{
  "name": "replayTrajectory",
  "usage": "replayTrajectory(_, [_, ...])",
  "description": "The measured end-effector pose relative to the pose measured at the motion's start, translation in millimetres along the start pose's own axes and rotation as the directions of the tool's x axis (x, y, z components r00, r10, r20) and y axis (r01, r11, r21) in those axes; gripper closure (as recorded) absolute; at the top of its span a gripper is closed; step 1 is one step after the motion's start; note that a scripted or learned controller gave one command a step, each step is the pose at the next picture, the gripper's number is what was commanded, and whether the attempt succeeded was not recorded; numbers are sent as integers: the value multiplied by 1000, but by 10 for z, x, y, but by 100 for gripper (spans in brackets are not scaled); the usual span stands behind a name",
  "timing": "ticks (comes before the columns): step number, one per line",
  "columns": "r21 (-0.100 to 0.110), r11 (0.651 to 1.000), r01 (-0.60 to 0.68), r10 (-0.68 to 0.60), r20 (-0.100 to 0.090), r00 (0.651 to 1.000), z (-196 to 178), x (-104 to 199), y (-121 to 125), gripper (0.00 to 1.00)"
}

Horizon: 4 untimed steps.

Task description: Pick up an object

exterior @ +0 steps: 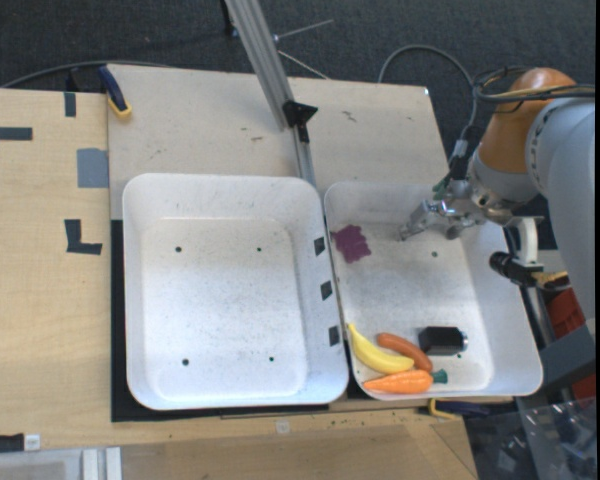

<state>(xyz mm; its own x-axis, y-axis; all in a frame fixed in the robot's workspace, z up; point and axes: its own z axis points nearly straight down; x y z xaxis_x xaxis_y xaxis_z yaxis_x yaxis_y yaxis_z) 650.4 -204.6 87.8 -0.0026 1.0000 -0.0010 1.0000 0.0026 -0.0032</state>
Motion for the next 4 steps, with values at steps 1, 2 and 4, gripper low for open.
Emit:
replayTrajectory(1, [-1, 1000, 2, -2, 1, 1000, -111, 5, 7, 100])
replayTrajectory(2, [-9, 1000, -1, 1, 1, 1000, -753, -9, 5, 100])
replayTrajectory(4, [-9, 1000, -1, 1, 1, 1000, -1876, 11, -14, 100])
